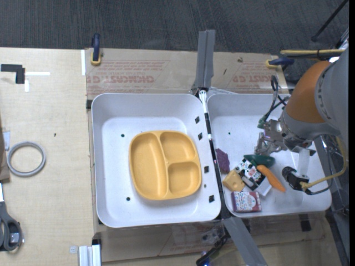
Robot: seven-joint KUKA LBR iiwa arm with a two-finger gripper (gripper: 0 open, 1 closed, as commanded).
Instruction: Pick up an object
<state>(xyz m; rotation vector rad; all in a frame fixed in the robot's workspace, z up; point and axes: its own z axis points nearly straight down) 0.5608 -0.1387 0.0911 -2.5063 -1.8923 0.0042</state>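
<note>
Your red packet point(246, 201) sits at the right bin's point(319, 201) front edge; carrot point(271, 178) just behind it. Claw point(267, 146) hovers above the carrot; its opening can't be told.

One fixed cam overhead — slanted down on both bins point(105, 148).

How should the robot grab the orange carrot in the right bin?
Probably across the middle of the carrot, coming straight down from above. It lies flat and slanted, long and thin, so fingers closing across its narrow width should fit. Its green top end touches the patterned card, so the pointed end towards the bin's bare floor looks freer.
</note>
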